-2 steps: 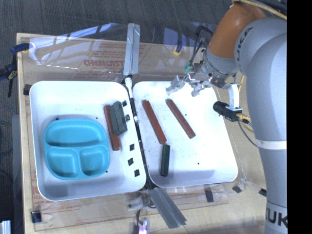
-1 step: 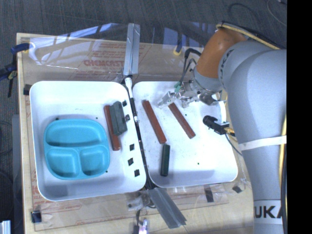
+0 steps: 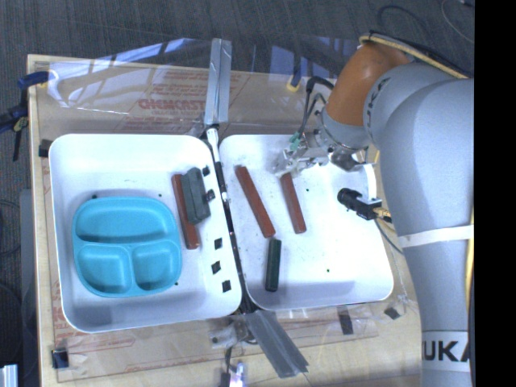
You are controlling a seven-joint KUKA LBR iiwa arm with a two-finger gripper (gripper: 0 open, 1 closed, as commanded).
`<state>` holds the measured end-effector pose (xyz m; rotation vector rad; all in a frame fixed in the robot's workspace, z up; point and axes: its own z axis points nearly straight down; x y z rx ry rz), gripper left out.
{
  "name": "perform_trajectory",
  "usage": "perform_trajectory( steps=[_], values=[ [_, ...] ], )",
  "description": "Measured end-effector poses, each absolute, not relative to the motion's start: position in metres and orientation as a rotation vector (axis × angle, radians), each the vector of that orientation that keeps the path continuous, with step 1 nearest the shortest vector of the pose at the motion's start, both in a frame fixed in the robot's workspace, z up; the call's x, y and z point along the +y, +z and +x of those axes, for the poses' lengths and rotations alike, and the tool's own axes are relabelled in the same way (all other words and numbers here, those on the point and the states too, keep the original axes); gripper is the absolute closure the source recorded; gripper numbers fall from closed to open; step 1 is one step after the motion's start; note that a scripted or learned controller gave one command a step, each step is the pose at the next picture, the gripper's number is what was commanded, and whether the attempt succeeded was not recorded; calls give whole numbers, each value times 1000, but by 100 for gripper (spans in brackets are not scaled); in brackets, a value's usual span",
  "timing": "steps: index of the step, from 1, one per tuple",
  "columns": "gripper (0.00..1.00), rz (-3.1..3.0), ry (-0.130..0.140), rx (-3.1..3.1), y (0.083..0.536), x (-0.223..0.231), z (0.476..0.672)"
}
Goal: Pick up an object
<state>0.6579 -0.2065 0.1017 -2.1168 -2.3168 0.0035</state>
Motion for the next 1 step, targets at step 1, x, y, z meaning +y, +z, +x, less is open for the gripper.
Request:
perform_trajectory(
  steps=[1],
  values=[
    [100, -2035, 0, -2395, 233, -182, 617]
  ],
)
